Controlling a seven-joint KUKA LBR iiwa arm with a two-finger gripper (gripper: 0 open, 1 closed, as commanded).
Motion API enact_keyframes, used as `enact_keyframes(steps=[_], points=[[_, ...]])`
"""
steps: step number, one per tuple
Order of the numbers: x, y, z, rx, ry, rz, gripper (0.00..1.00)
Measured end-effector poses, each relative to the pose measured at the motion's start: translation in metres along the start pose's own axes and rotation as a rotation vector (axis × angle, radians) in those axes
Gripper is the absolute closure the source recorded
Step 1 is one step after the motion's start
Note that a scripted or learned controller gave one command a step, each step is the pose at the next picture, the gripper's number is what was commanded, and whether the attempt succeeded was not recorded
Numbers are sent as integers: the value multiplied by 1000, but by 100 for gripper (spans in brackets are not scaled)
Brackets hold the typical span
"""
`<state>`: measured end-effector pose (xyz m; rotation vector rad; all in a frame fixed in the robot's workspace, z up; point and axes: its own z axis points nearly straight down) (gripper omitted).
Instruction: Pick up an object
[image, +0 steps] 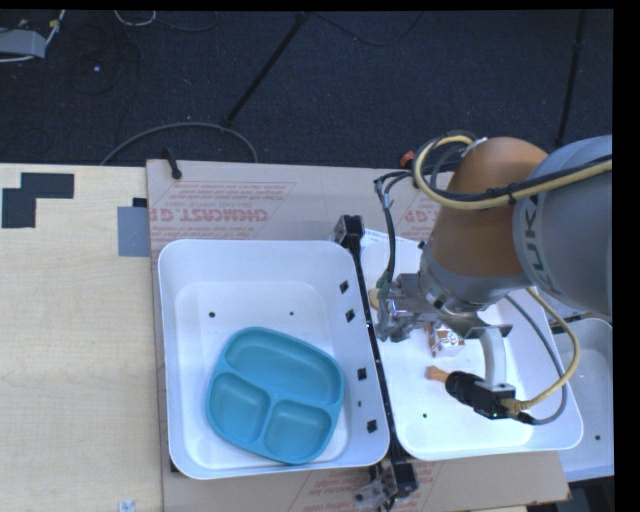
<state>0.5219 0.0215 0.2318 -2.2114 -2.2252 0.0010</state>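
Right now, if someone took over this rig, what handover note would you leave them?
End effector: low over the right bin, near its left wall; grip state unreadable.
Things: a blue divided plate lies flat in the left bin; a small brown-and-white item and a small orange piece lie in the right bin beside the end effector.
Done: no lift visible.
Left: grasp and raise one object.

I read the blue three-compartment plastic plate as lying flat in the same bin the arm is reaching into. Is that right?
Not quite. The blue three-compartment plastic plate lies flat in the other shallow white bin, on the view's left. The grey arm with the orange band reaches into the white bin on the view's right. The camera view shows this.
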Motion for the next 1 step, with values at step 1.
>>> enact_keyframes(steps=[1], points=[[47, 1, 12, 3, -1, 2, 100]])
